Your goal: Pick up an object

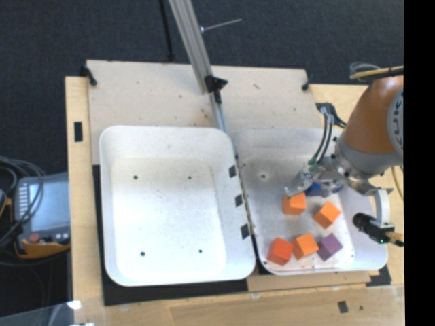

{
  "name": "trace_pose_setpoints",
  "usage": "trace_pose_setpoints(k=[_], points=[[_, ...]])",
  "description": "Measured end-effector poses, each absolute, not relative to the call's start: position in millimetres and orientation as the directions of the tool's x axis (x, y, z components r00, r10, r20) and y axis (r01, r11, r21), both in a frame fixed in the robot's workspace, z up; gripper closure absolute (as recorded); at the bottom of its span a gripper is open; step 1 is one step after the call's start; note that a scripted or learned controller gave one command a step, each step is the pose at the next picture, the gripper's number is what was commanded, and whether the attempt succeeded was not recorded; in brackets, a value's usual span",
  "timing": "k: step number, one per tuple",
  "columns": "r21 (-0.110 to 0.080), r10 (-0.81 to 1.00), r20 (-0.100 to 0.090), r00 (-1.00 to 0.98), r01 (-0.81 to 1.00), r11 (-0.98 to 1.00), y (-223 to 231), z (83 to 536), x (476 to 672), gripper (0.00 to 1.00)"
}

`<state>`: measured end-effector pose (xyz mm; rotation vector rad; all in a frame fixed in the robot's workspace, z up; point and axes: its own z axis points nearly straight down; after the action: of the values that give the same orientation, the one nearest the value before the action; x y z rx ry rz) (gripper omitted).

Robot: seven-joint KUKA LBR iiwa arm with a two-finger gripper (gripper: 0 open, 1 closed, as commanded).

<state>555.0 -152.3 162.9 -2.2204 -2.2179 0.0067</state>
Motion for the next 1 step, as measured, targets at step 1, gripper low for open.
trace_pose_setpoints(k=[1], points=[[-0.002, 1.000, -0.001, 0.002, 1.000, -0.002, -160.6, 106.0, 548.9, 0.00]])
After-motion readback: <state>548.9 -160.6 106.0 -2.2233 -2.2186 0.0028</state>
